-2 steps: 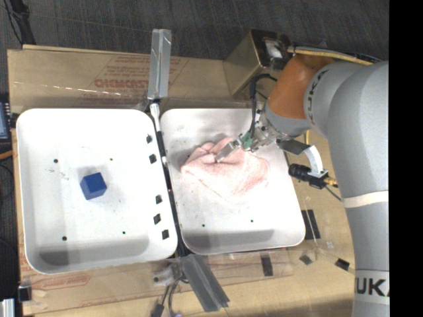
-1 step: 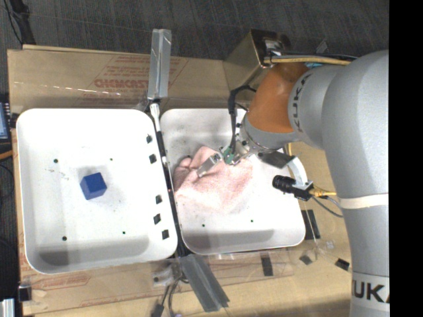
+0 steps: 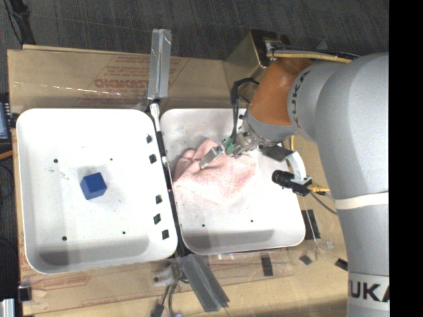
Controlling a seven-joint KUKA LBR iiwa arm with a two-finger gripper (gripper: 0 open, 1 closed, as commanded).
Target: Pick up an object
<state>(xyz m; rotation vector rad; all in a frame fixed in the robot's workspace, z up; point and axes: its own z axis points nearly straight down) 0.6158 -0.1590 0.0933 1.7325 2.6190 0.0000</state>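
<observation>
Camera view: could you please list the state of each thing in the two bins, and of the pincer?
Cube: sits alone in the left bin, untouched.
Cloth: crumpled, lying in the right bin.
Pincer: down at the cloth's upper edge; grip not discernible.

The arm (image 3: 344, 144) hid the right bin's (image 3: 198, 243) far right corner. Its jaws were too small to judge against the pink cloth (image 3: 221, 177).

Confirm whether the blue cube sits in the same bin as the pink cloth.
No: the blue cube lies in the left bin, the pink cloth in the right bin.
</observation>
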